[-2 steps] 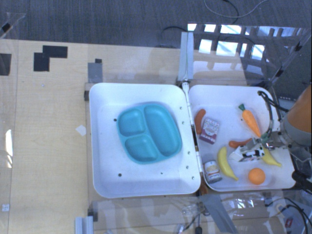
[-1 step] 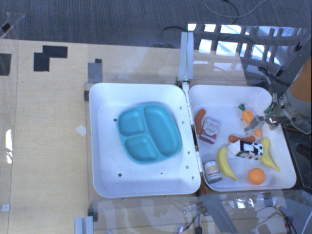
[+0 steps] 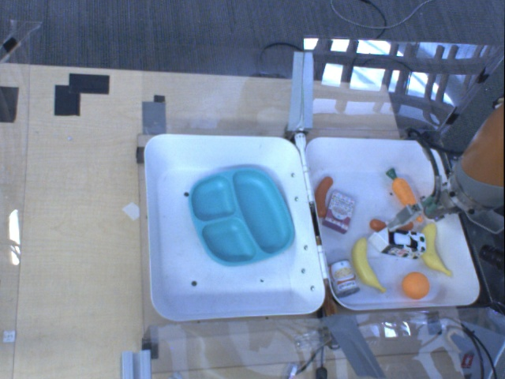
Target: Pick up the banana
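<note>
A blue plate (image 3: 241, 215) lies in the left bin (image 3: 170, 290). In the right bin (image 3: 465, 290), one banana (image 3: 366, 265) lies beside a can (image 3: 342, 277), another banana (image 3: 435, 253) near an orange (image 3: 415, 286). The gripper (image 3: 410, 215) hovers above a black-and-white carton (image 3: 404, 243), its grip impossible to tell.

bright, soft focus, window glare top-right

a robotics lab: taped bench (image 3: 79, 212), white bins (image 3: 158, 235), loose cables (image 3: 359, 2).
</note>
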Action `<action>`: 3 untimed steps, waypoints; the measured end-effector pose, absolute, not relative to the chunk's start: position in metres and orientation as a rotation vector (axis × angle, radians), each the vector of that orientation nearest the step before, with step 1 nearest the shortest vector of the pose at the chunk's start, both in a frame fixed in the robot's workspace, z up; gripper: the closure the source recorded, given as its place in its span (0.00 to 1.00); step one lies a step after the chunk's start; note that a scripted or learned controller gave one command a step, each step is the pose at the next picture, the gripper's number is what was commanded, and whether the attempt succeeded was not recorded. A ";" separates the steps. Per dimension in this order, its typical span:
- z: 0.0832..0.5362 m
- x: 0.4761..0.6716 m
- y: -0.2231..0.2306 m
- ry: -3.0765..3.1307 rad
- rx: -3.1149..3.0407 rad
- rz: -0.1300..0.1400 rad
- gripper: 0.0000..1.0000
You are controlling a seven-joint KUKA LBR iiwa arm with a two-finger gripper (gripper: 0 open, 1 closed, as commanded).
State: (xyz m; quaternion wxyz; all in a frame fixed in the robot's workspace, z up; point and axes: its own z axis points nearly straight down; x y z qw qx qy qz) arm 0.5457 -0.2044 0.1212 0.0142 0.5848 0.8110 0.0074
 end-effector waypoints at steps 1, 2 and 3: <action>0.112 0.511 -0.205 2.507 1.780 0.046 0.00; 0.112 0.511 -0.205 2.533 1.741 0.044 0.00; 0.136 0.546 -0.205 2.626 1.709 0.004 0.00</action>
